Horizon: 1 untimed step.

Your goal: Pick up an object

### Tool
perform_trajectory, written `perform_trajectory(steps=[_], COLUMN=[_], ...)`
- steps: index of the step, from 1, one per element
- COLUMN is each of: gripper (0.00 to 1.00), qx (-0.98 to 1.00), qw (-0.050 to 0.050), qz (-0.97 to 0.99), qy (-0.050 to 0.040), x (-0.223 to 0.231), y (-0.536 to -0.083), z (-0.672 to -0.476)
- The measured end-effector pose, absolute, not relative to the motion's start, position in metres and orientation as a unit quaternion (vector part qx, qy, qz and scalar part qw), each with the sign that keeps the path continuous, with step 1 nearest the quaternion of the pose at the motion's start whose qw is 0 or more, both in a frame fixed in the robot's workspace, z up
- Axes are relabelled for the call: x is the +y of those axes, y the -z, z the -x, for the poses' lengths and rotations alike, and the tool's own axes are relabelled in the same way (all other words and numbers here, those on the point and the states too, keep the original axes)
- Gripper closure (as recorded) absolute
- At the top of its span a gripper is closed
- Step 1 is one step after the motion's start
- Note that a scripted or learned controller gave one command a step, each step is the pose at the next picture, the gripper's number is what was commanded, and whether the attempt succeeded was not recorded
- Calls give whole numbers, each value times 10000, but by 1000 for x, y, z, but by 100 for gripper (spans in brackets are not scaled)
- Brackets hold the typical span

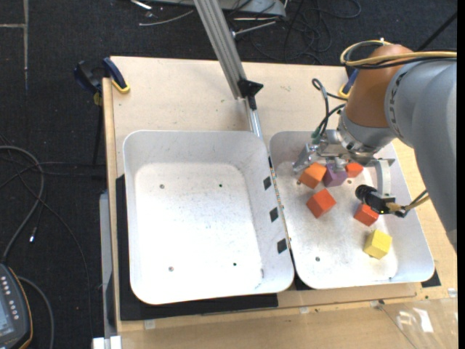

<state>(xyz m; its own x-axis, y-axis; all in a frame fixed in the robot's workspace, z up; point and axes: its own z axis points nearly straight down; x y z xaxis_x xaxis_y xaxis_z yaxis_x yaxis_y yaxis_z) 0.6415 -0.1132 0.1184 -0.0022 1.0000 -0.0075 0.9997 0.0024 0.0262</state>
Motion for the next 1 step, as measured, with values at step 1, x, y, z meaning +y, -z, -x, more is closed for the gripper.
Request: perform_trajectory(steps=[1], gripper=[0], qx=[7068], qw=[47], qz=[-7074], qy=[-20], x=[-143], y=[-159], z=[-666])
